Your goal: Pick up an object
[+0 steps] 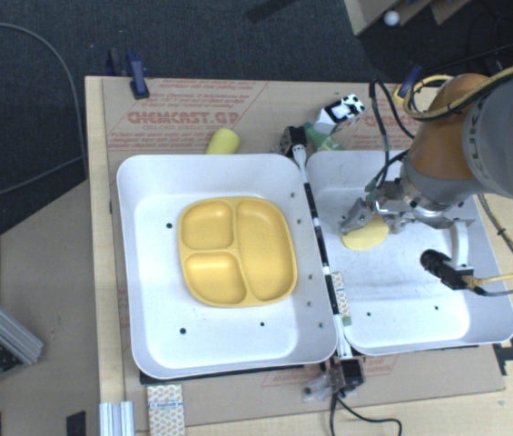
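The grey arm with its orange band (pixel 460 143) fills the upper right of the frame, bent down over the right shallow white plastic bin (pixel 401 316). The left white bin (pixel 147 243), at centre, holds a yellow three-compartment plastic plate (pixel 236 250). Both bins rest on a brown cardboard sheet (pixel 183 112) over dark carpet. The two-finger gripper (pixel 379 216) sits right at a small pale yellow rounded object (pixel 365 236), apparently lined up for a grasp; how wide it stands I cannot tell.
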### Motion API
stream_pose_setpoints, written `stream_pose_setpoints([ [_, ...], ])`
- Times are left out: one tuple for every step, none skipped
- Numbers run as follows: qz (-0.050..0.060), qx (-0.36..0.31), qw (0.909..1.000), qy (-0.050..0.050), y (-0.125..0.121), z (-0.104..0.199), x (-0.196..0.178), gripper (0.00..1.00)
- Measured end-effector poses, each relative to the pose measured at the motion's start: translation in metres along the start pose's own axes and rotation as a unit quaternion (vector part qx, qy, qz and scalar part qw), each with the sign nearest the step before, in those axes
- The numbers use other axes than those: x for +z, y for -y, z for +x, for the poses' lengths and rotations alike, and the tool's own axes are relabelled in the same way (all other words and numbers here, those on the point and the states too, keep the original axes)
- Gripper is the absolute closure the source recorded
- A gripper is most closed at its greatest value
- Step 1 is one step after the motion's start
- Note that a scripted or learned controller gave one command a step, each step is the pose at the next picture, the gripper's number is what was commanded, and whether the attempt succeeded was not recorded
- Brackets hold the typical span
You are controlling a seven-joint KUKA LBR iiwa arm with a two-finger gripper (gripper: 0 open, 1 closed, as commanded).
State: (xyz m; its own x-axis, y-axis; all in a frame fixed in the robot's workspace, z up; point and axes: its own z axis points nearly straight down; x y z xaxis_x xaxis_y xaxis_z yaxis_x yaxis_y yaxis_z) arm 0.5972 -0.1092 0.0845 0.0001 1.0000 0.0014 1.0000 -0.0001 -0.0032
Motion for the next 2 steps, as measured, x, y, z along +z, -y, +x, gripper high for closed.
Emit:
stream_pose_setpoints([
  [-0.004,0.000,1.0000,0.000,-0.003,0.000,-0.013,1.00],
  [-0.002,-0.001,1.0000,0.000,0.022,0.079,-0.100,1.00],
])
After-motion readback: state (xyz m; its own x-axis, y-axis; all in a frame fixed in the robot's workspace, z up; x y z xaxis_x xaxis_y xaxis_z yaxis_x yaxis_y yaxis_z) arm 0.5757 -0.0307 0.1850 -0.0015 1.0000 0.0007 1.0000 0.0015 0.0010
